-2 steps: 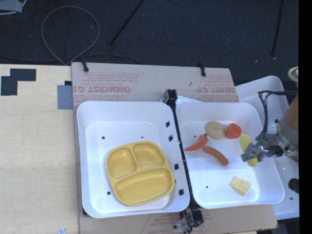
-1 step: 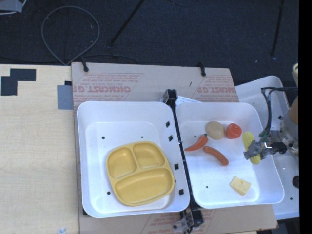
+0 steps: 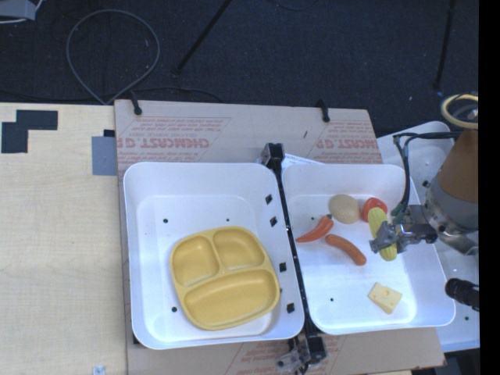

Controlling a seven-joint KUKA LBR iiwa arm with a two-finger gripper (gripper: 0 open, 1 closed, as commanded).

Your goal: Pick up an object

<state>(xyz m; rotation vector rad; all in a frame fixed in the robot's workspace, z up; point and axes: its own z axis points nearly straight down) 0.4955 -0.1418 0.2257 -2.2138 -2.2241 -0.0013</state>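
Cheese wedge (image 3: 384,297): it lay nearest the front edge of the right bin (image 3: 437,311), towards that bin's front right corner, well apart from my hand.
Yellow plate (image 3: 225,277): a three-compartment tray that sat in the front half of the left bin (image 3: 148,209), tilted a little against the bin's edges.
Sausage (image 3: 346,249): it lay mid-bin, between the cheese wedge and the chilli.
Red chilli (image 3: 316,230): it lay near the divider between the two bins, its far end just beside the potato.
My gripper (image 3: 388,242): I hung over the right bin's right side, low on the corn cob (image 3: 380,231); the cob looked to sit between my fingers, though the view was too coarse for me to be sure I had it clamped.
Potato (image 3: 343,208): a pale round one further back, just beside the tomato.
Tomato (image 3: 374,208): red, touching the corn cob's far end.
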